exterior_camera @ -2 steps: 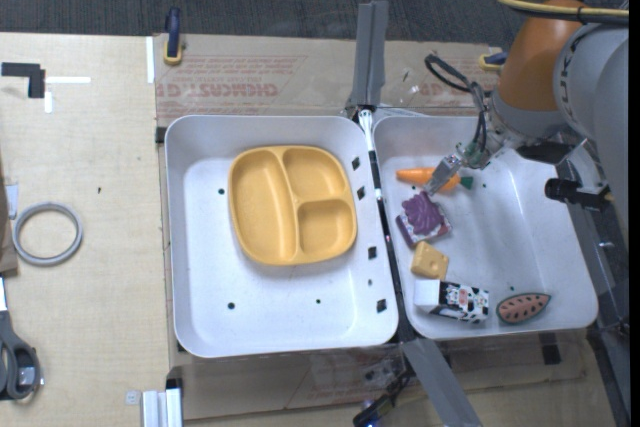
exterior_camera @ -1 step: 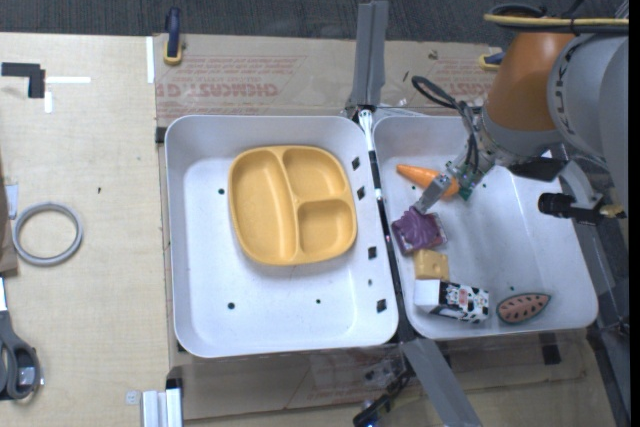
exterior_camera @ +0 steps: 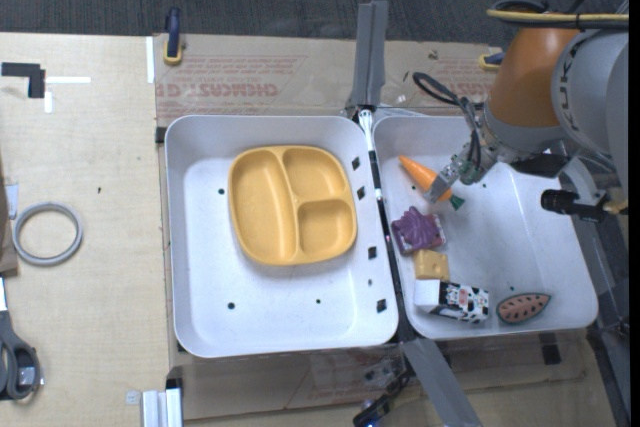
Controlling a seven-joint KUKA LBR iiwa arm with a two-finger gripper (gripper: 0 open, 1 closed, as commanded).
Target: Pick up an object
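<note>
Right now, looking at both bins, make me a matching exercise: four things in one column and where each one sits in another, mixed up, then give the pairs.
Things:
1. yellow divided plate
2. toy carrot
3. toy cow
4. roll of grey tape

Places:
A. near front edge of the right bin
B. on the bench, left of both bins
C. beside the gripper, right bin
D. middle of the left bin

Pairs: 1-D, 2-C, 3-A, 4-B

Evenly and brightly lit from above, soft faint shadows inside the white bins [exterior_camera: 190, 245], slightly grainy, no glare
</note>
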